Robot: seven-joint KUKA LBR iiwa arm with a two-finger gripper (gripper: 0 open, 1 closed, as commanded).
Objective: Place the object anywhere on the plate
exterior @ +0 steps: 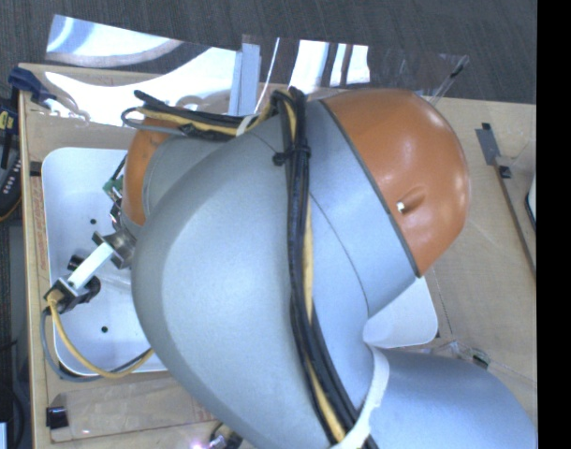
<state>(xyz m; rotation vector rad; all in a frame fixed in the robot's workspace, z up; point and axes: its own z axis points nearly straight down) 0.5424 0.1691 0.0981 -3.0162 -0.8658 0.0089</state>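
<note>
The grey arm with its orange band (407, 185) covers most of the camera view and leans over the left white bin (63, 187). My gripper (119, 239) sits low over the middle of that bin, largely hidden under the wrist. A small green-edged thing (113, 184) peeks out beside the wrist, by the bin's far part; what it is cannot be told. The bin floor under the arm is hidden.
A few small dark specks (105, 328) dot the left bin's floor. A sliver of the right bin (409, 324) shows beneath the arm. Bare wooden bench (487, 251) lies to the right, and clear panels (126, 50) stand along the back.
</note>
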